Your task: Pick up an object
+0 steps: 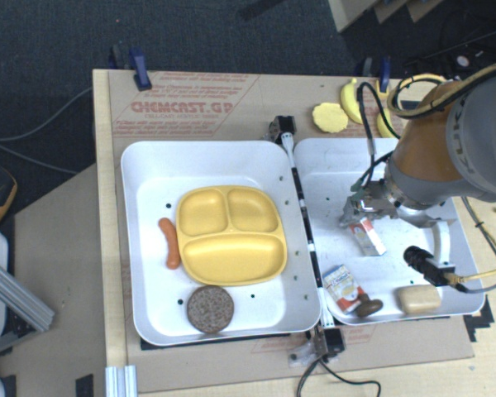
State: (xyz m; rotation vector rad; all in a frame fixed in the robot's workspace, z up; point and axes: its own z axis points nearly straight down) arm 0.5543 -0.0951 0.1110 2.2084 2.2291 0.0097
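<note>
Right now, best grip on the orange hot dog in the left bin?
Take the hot dog across its middle, coming straight down. It lies flat and long, running near-far beside the yellow tray, so close the fingers across its narrow width. The tray's edge crowds its right side; the bin floor to its left looks open.

Bright even light, soft shadows, slight blur

We see two white bins [140,222] on a tan worktop [107,139] printed with red lettering. A yellow divided plate [230,234], an orange-red sausage [170,242] and a speckled brown disc [210,308] sit in one; a red-and-white packet [344,286] and a beige block [419,298] in the other. The arm [446,139] is grey with an orange band
</note>
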